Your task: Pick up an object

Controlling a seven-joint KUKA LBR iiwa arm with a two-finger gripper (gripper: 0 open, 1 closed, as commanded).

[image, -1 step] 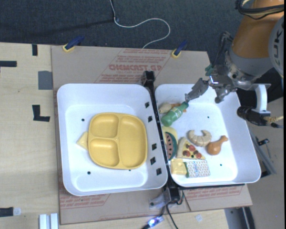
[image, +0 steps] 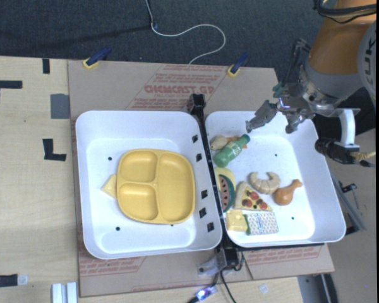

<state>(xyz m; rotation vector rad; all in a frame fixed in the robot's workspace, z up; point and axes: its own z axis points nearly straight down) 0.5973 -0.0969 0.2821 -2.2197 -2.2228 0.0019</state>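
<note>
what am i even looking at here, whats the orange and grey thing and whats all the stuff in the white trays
The grey and orange thing is a robot arm, seen by one camera fixed above the bench. Its gripper, two open fingers, hangs above the right bin with nothing between them. That bin holds toy food: a green bottle, a croissant, a drumstick, a watermelon slice and a pizza slice. The left bin holds a yellow divided plate. Both sit on cardboard.
</note>
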